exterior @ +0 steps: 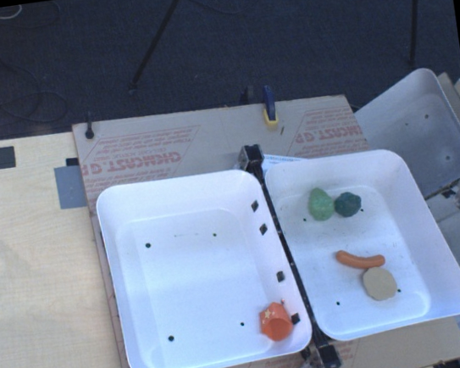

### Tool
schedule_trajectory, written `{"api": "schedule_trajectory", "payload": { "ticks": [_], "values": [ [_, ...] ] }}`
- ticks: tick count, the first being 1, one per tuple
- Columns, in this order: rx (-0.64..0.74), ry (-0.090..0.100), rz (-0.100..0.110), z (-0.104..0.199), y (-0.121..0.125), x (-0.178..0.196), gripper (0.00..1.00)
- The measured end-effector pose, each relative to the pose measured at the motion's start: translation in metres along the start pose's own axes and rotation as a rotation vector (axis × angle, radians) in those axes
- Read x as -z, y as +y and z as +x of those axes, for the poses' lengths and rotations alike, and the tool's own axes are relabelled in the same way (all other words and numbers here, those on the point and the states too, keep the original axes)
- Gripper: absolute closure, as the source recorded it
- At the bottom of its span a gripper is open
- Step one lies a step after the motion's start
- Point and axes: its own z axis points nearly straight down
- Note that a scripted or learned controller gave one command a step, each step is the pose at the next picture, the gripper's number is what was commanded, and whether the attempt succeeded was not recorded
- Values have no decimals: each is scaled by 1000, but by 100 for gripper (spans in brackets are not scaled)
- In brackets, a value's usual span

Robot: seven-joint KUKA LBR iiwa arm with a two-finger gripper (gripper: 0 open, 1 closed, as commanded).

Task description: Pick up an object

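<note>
- Objects open to being picked up are counted as five, and all are seen lying in the two shallow white bins at the centre of the frame.
- A small orange faceted block point(275, 322) is found in the left white plastic bin point(194, 287), tucked into that bin's lower right corner, close against the wall by the divide between the bins.
- In the right white plastic bin point(404, 230), a pale green rounded lump point(320, 205) and a dark teal ball point(348, 203) are placed in the upper middle, just beside each other and perhaps touching.
- Lower in the same bin, an orange sausage-shaped piece point(360, 260) is laid nearly level, and a beige round disc point(380, 284) is set just below its right end.
- Both bins are seated on a brown printed cardboard sheet point(173, 149), which is held at its top edge by a blue and yellow clamp point(269, 106); a pale wooden bench top point(32, 294) is spread to the left.
- A grey metal plate point(427, 124) is seen at the right of the frame.
- Progress is judged to be at the very start: every object is resting on a bin floor, and nothing is raised or gripped.
- Everything is judged to be left: a target to be chosen, an approach, a grasp and a lift.
- The two objects in the upper part of the right bin are judged harder to separate, being so close together.
</note>
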Motion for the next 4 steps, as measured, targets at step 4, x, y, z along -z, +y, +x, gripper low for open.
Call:
{"api": "schedule_trajectory", "payload": {
  "ticks": [4],
  "values": [
    [-1, -1, 1, 0, 0, 17, 100]
  ]
}}
